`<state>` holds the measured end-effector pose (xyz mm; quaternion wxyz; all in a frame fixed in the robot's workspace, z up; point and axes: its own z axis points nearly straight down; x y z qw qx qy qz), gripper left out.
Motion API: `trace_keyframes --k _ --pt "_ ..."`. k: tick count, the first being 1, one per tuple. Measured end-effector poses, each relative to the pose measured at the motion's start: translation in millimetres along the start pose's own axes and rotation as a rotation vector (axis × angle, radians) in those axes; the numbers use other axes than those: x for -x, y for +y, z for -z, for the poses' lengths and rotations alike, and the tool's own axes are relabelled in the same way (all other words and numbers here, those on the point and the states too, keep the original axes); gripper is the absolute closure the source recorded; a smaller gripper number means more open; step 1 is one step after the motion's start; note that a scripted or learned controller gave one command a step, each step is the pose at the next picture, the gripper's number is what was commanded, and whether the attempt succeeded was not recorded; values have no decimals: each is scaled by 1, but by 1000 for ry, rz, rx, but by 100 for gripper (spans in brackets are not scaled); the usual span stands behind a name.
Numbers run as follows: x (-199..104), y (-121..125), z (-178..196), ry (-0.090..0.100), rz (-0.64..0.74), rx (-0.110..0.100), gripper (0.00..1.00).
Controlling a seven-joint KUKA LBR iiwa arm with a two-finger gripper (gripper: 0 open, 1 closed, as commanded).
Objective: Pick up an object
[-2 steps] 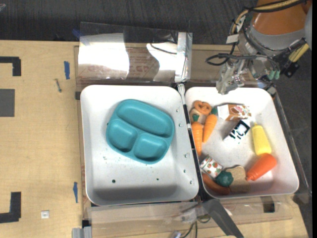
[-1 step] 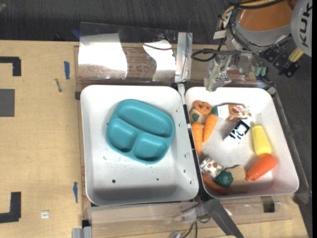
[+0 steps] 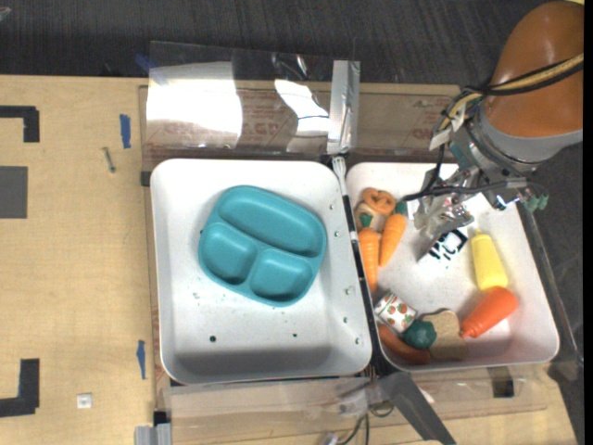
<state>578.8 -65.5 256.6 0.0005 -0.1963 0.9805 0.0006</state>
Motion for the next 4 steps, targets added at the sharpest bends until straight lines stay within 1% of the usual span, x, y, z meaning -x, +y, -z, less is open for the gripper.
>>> trace_keyframes --k 1,2,3,4 --pt "36 -7 31 -7 -69 -2 100" --pt "61 -16 29 -6 -50 -2 100" --pt "94 -9 26 -6 -77 -1 100" --pt "96 -10 38 -17 -79 -3 100"
